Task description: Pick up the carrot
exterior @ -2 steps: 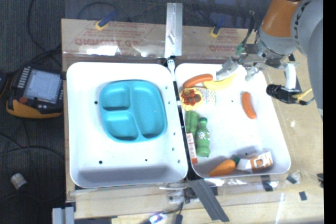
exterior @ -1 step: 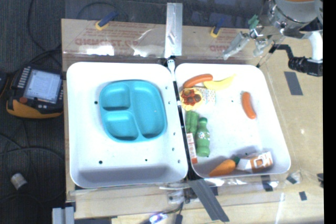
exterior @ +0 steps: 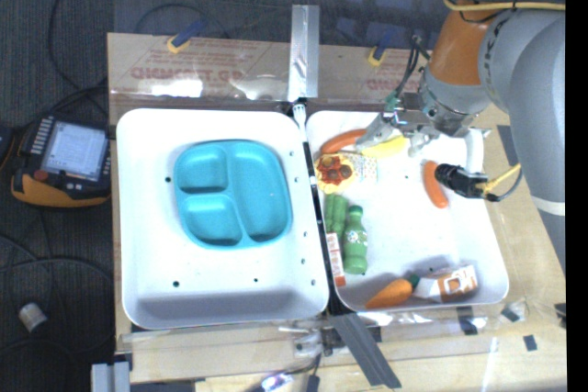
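**Well apart — carrot lies off at the near rim**

Plainly, my two-finger gripper (exterior: 404, 126) hangs over the far end of the right-hand shallow white bin (exterior: 487, 239), low among a yellow banana-shaped toy (exterior: 386, 145) — whether it is open or closed I cannot tell. The tapered orange carrot (exterior: 390, 293) rests well away from me, toward the bin's near rim, its long axis running roughly across, beside a small brown-and-white bottle (exterior: 448, 284). A green bottle (exterior: 354, 239) stands between us, slightly leftward.

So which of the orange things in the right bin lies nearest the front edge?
The carrot in the front corner, beside the small bottle; the other two lie further back.
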`<state>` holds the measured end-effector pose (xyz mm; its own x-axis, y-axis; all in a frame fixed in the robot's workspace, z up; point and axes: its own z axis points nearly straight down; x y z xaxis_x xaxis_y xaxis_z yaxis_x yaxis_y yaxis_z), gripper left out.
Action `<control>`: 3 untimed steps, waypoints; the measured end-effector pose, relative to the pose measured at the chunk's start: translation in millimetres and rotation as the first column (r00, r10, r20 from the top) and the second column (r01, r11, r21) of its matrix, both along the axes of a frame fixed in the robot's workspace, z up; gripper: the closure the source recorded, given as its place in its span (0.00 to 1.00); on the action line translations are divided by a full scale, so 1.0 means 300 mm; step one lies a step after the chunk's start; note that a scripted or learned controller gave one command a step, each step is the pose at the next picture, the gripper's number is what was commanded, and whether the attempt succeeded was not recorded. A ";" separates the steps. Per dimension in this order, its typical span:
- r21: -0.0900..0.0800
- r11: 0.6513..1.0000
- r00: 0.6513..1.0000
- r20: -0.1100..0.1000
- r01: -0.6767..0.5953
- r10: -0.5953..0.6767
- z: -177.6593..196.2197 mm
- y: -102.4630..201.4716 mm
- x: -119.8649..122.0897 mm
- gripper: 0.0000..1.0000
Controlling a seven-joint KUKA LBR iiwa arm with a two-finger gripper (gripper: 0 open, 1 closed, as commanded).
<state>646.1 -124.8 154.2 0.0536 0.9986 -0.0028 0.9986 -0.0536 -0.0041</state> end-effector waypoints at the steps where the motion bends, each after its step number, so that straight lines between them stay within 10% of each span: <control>1: 0.000 1.000 1.000 0.001 0.000 0.000 0.001 0.000 0.001 0.00; 3: 0.000 1.000 1.000 0.001 0.000 0.000 0.001 0.000 0.001 0.00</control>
<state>646.3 -125.0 154.6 0.0537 0.9986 -0.0031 0.9986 -0.0537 -0.0030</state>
